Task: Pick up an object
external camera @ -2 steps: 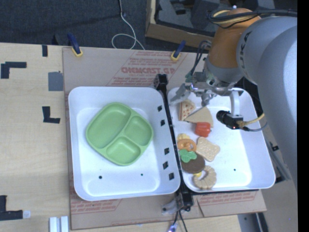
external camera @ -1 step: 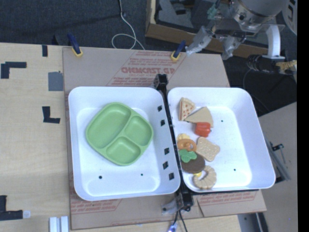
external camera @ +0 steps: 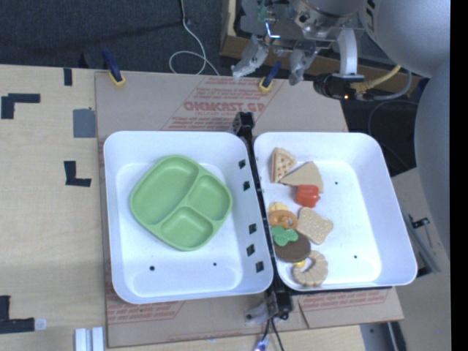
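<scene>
Two bins (external camera: 124,196) on bench; end effector (external camera: 269,63) hovered above them, fingers apart, holding nothing. Green plate (external camera: 181,202) in left bin.

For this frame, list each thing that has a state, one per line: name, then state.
gripper: raised above the bench behind the bins, fingers spread, nothing between them.
green divided plate: flat in the left bin, compartments bare.
left bin: holds the plate.
right bin: holds toy food along its left side.
red toy piece: lying in the right bin, untouched.
brown round piece: lying flat, partly under a green piece.
</scene>
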Motion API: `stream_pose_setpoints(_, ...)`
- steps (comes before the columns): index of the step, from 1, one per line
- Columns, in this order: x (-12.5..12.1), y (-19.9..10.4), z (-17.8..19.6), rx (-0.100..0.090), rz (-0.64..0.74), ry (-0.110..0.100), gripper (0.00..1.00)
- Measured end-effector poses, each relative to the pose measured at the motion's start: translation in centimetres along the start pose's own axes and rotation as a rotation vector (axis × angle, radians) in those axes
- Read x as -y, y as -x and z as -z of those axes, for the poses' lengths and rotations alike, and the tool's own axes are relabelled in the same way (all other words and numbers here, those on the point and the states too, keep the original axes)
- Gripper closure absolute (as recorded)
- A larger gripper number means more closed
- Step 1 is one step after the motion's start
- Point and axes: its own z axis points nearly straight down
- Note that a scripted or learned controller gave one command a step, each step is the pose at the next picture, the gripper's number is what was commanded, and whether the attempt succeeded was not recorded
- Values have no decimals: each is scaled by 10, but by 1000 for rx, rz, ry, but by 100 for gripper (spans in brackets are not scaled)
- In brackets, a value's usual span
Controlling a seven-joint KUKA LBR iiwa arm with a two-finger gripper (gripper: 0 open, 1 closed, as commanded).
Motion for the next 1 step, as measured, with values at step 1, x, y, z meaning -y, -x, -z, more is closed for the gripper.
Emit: stream_pose_setpoints(1,22,-83,-66,0,2,-7,0)
